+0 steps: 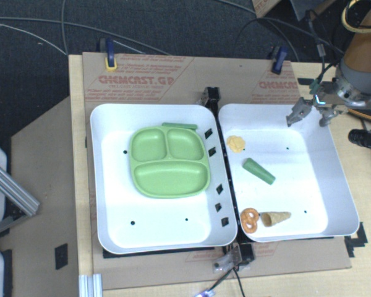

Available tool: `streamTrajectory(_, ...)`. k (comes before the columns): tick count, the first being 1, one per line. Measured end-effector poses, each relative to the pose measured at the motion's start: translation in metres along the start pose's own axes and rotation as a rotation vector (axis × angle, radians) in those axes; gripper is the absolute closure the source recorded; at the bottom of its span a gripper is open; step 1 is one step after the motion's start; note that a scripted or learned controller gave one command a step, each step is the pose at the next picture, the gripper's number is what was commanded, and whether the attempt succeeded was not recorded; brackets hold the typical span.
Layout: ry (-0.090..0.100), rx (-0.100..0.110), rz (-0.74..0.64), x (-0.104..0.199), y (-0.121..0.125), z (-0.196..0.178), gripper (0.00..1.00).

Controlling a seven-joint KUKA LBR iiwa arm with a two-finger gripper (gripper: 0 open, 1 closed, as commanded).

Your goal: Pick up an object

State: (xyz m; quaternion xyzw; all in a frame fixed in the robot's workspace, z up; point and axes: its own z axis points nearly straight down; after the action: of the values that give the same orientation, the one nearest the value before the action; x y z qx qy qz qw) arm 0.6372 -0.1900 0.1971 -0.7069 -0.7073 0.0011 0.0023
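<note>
White bins, and nothing's been grabbed yet, so the pick looks basically unstarted. The gripper hangs over the far right corner of the right bin, jaws spread wide with nothing between them. Candidates sit inside that bin: a green cylinder near its middle, a yellow lump toward its left wall, a pretzel and cone along its near edge. Choosing, descending and closing all seem left.

two shallow white bins: smooth plastic, slight sheen
light green divided plate: matt plastic
brown bench board: printed cardboard, matt
</note>
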Motion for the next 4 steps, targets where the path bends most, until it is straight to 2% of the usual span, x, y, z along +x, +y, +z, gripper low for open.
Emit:
streamTrajectory(2,0.000,0.000,-0.001,-0.001,0.007,0.087,0.00)
streamTrajectory(3,-0.001,-0.005,-0.002,-0.002,0.009,0.073,1.00)
streamTrajectory(4,-0.003,-0.010,-0.001,0.002,0.014,0.028,1.00)
